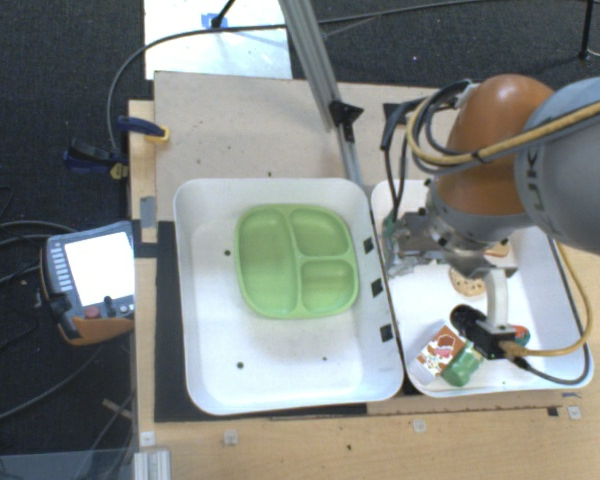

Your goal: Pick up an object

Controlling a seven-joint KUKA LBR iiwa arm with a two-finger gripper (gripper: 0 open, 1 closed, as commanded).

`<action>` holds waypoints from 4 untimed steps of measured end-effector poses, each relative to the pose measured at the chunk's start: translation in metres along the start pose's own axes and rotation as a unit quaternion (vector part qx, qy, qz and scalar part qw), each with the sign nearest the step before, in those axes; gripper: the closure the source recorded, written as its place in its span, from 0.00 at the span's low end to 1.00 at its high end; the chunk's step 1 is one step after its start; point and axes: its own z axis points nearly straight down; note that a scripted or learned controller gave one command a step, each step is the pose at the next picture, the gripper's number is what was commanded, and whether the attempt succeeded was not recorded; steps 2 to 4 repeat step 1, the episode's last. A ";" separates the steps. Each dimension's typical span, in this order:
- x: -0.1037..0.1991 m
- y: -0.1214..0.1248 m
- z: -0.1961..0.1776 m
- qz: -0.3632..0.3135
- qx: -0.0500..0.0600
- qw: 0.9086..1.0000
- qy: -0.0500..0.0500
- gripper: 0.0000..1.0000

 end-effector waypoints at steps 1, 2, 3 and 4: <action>0.064 0.000 0.006 -0.001 0.000 1.000 0.001 1.00; 0.064 0.000 0.006 -0.001 0.000 1.000 0.001 1.00; 0.064 0.000 0.006 -0.001 0.000 1.000 0.001 1.00; 0.064 0.000 0.006 -0.001 0.000 1.000 0.001 1.00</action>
